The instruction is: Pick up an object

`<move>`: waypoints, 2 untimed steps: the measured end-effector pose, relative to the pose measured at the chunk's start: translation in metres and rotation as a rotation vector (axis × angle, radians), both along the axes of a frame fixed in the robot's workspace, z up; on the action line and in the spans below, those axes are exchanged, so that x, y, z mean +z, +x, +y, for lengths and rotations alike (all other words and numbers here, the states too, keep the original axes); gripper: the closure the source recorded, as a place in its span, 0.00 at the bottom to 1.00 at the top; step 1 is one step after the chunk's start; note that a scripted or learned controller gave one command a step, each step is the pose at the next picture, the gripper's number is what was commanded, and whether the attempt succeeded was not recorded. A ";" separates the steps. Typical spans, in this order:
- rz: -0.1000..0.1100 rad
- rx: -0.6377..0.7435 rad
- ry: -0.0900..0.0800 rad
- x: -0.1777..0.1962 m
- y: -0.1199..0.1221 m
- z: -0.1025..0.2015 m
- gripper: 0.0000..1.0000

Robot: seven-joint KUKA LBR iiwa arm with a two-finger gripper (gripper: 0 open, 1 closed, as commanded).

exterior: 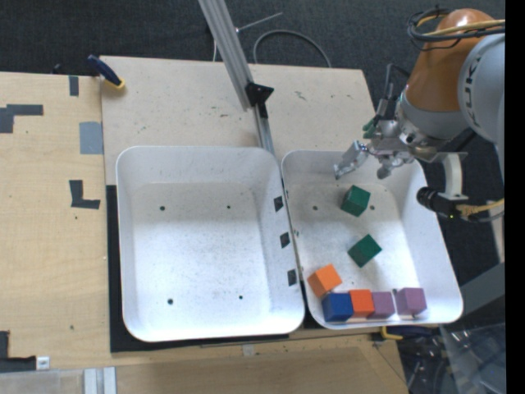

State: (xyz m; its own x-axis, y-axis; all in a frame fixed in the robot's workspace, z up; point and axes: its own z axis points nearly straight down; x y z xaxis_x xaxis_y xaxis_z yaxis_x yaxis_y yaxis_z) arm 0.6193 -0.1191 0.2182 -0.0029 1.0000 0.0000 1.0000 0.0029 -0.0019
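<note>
My gripper [363, 166] hangs over the back of the right bin [426, 245], fingers spread open with nothing between them. Just below and in front of it lies a green cube [355, 200], tilted on the bin floor. A second green cube [364, 249] sits nearer the bin's middle. Along the front wall are an orange cube [325, 278], a blue cube [336, 305], a smaller orange cube [362, 303], and two purple cubes [382, 303] [411, 300].
The left bin [131, 220] stands beside the right one, divided from it by a rim with black clips. A slanted metal rail [234, 48] crosses the bench behind the bins. A blue-and-yellow clamp [107, 72] lies at the back left.
</note>
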 end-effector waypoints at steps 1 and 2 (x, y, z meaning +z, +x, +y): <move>0.000 0.000 0.000 0.000 0.000 0.000 0.00; -0.008 -0.003 -0.002 0.087 -0.058 -0.016 0.00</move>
State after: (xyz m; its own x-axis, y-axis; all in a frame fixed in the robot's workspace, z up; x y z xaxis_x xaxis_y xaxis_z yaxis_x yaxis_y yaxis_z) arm 0.5617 -0.1352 0.3054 0.0004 1.0000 -0.0019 1.0000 -0.0004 0.0057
